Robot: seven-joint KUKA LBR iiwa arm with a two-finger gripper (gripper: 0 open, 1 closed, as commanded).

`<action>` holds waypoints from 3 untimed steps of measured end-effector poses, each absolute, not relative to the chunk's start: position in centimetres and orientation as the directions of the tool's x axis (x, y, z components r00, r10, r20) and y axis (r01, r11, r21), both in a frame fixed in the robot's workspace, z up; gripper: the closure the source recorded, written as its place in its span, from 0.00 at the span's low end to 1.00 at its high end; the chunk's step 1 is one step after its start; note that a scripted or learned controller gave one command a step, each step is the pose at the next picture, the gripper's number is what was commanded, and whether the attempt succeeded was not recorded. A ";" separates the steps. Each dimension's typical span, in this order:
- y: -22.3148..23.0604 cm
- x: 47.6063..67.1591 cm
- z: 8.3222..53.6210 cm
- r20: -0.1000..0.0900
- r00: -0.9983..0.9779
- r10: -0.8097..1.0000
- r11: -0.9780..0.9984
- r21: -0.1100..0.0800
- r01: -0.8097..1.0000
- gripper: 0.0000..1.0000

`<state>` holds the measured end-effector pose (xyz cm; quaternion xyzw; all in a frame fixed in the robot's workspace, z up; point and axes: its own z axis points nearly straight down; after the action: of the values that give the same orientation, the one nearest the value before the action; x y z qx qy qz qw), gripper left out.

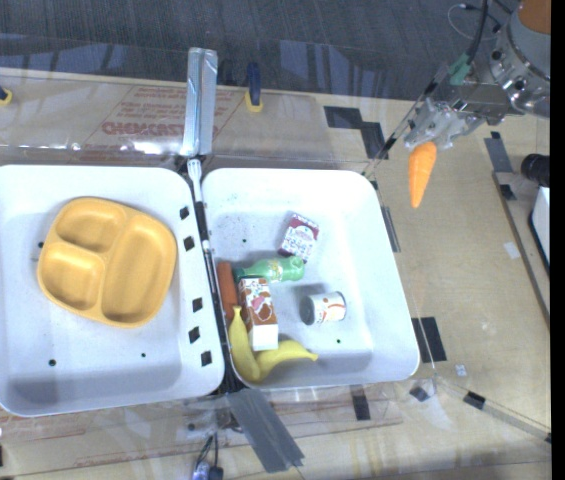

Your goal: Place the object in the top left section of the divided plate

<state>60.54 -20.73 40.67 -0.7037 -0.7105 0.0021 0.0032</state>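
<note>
The grey two-finger gripper is clamped on the orange plastic carrot (tip hanging down), right of the right white bin. The yellow divided plate lies in the left white bin.

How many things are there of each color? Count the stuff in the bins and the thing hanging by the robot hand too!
Yellow: 2, the divided plate and the banana
Orange: 1, the carrot below the gripper
Green: 1, the bottle
Brown: 1, the sausage
Red and white: 3, the packet, the carton and the can
Total: 8
</note>
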 end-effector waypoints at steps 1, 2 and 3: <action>-16.4 50.5 33.5 0.003 -0.255 0.967 0.256 -0.007 0.967 1.00; -16.4 50.5 34.4 0.005 -0.259 0.966 0.259 -0.011 0.966 1.00; -16.4 50.5 35.3 0.006 -0.263 0.965 0.263 -0.015 0.965 1.00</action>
<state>50.47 -16.38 35.31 -0.6071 -0.7946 0.0042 0.0067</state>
